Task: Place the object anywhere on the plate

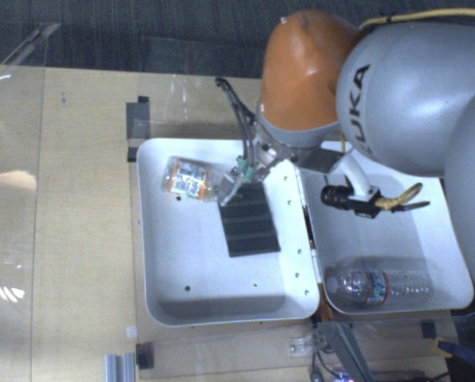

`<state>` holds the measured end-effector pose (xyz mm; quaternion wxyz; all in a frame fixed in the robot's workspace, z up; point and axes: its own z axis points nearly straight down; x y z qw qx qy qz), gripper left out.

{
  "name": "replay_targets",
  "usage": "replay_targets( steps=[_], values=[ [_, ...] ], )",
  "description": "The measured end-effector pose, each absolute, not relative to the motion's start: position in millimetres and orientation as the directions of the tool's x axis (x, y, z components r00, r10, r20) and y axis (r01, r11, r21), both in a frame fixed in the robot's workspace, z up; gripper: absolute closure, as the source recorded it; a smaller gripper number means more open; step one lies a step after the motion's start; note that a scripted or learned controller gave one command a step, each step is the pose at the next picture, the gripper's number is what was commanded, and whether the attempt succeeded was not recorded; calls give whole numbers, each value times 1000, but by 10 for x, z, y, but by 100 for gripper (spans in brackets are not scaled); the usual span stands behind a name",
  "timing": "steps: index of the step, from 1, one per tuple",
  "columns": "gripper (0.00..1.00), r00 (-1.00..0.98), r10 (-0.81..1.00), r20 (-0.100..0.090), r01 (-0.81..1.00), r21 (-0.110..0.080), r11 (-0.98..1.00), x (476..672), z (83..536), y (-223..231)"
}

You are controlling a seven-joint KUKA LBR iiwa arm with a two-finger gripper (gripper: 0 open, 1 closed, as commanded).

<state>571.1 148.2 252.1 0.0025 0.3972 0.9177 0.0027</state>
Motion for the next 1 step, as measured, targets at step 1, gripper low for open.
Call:
replay_targets(
  steps=[1],
  values=[
    [0, -864, 503, -2, 503, 4, 864, 5735, 1734, 1783]
  ],
)
